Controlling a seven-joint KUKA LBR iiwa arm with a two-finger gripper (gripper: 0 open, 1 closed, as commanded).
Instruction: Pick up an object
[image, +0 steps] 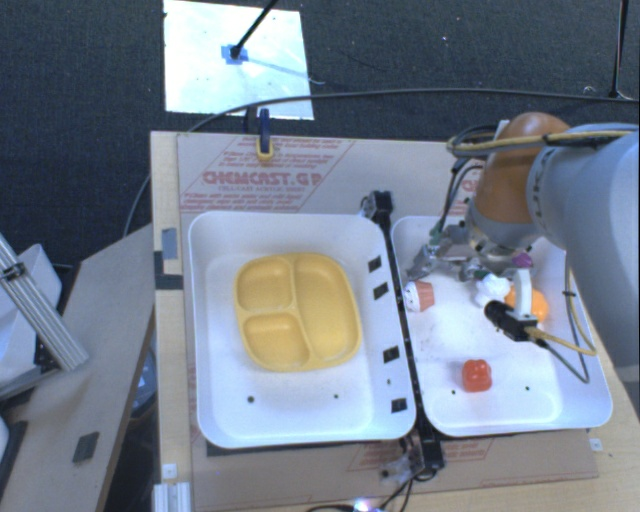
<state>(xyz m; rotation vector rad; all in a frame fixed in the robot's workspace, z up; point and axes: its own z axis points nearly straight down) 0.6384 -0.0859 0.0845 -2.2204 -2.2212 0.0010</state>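
My gripper (466, 262) hangs low over the back part of the right bin (560, 405), under the orange wrist band. A small orange and white object (420, 295) lies just left of it, near the bin's left wall. Close to the gripper's right side sit a white piece (492, 290), an orange object (532, 302) and a small purple piece (522, 260). A red object (476, 375) lies alone toward the front of the same bin. I see nothing held.
The left bin (215, 400) holds a yellow divided plate (296, 310). A black divider with clips (392, 300) runs between the bins. A cable (565, 345) trails from the arm across the right bin's right side.
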